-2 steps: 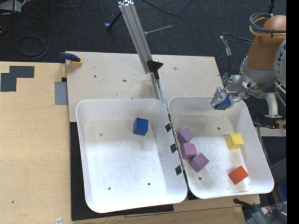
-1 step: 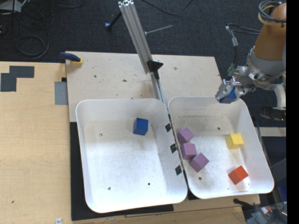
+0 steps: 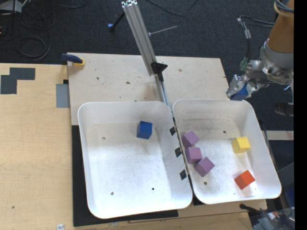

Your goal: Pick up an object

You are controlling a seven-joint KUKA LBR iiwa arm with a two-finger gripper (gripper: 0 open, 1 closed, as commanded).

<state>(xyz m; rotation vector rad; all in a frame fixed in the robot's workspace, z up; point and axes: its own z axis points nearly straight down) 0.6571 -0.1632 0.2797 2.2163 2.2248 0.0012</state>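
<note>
Gripper (image 3: pixel 238 91) hovers over the far right rim of the right bin (image 3: pixel 259 123); finger state cannot be told.
Right bin: three purple cubes (image 3: pixel 194 153) crowd the left wall, yellow cube (image 3: pixel 241 144) and red cube (image 3: pixel 245 179) right, open floor between. Left bin (image 3: pixel 88 143): lone blue cube (image 3: pixel 144 129), open floor around.

Dark carpet (image 3: pixel 201 28) strewn with cables (image 3: pixel 29 42) surrounds the wooden bench (image 3: pixel 33 143).

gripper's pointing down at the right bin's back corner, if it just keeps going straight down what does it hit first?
Probably the far right rim of the right bin, or bare floor just inside it. The gripper hangs over that corner, away from the cubes; the nearest, the yellow cube, sits well toward the front. Depth is hard to judge from this slant.
</note>
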